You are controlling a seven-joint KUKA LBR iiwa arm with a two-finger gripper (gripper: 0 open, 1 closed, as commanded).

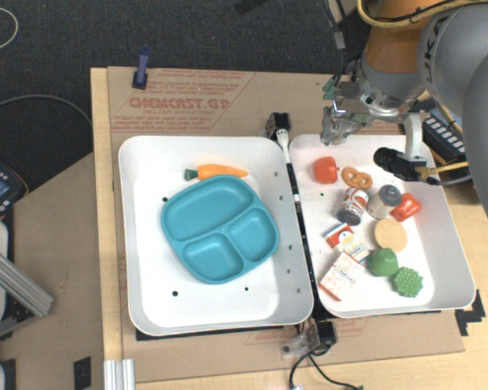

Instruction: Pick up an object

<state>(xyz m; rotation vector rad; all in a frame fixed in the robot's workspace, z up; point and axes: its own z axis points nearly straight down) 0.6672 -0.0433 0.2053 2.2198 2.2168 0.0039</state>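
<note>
**Gripper poised over the far rim of the right bin**

The gripper (333,133) is seen hanging at the 11 o'clock corner of the right bin (429,250). Whether it is open or closed cannot be told from this angle, and no object is seen in its grasp.

Just toward 6 o'clock of it, a red toy pepper (325,169) is lying on the bin floor, apart from the gripper. A pretzel (356,177) is found beside the pepper at its 3 o'clock. Toward 5 o'clock a small can (352,207) and a grey-capped jar (385,200) are placed near each other, with a red piece (405,208) beyond. Lower down, a tan disc (390,236), two green toys (394,271) and a small carton (342,273) are gathered.

In the left bin (146,177), a blue divided plate (220,228) is set, with a toy carrot (220,171) at its 12 o'clock. Both bins are carried on the cardboard-covered desk (187,96).
</note>
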